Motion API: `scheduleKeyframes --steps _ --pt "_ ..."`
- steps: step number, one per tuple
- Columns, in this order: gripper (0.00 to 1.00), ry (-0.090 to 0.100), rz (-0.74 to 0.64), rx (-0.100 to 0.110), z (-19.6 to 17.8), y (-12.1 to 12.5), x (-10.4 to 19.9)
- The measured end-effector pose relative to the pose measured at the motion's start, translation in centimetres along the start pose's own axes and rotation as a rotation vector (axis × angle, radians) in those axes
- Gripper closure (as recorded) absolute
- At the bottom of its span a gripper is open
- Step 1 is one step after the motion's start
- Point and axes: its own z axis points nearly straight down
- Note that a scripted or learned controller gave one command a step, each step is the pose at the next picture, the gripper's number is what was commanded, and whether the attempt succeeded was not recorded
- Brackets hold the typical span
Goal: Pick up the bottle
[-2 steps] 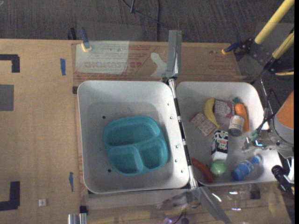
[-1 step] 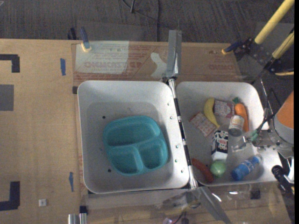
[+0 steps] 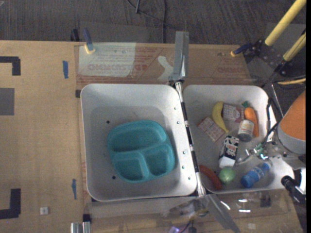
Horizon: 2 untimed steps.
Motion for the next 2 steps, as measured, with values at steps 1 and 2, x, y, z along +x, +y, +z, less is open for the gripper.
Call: scheduleKeyframes --steps 1,2 --pt "1.0 -0.01 0.005 -0.009 -1.16 0.16 -0.42" --pt "0.0 -0.009 0.006 -0.009 -1.16 0.14 -0.44"
